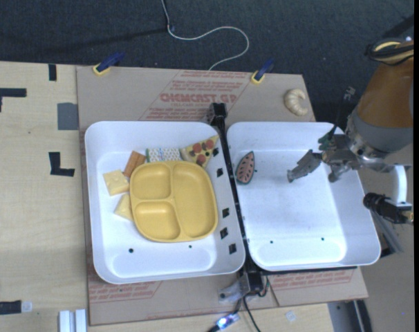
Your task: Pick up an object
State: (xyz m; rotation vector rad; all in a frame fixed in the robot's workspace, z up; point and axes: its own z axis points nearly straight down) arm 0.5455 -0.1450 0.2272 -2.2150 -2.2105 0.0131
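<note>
Brown, leaf-shaped object (245, 167) lying in the right bin (292, 247).
Gripper (313, 166) hovers nearby, fingers spread apart, holding nothing.

Cardboard sheet (196, 95) on bench, spreading left of and above pincer (313, 171). Beige lump (297, 101) on cardboard, above pincer, well apart. Near blue clamp (263, 69) up-left of pincer; far blue clamp (109, 63) far left. White cable (209, 37) looped on dark floor, up-left. Black tape marks (57, 163) far left.
</note>
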